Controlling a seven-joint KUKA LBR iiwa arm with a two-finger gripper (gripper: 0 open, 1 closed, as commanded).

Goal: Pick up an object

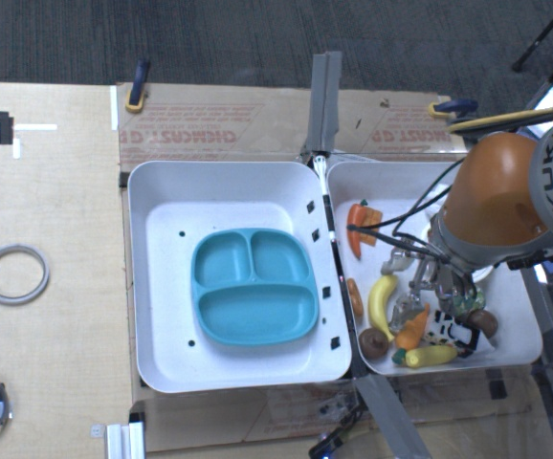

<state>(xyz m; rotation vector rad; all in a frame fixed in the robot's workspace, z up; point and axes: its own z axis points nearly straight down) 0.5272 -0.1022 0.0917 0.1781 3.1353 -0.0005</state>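
Several toy foods crowd the right bin's (pixel 520 352) front edge; the gripper (pixel 418 299) hangs above the light, rigid, slick banana (pixel 381 299). Grasp its middle; finger state I cannot tell.

You had two white bins: left bin (pixel 152 285), right bin (pixel 516 338). One blue divided plate (pixel 254 286). Two bananas: (pixel 381 299), (pixel 430 356). Two orange carrot-like pieces: (pixel 358 226), (pixel 412 328). One tape roll (pixel 12 273) on the bench.
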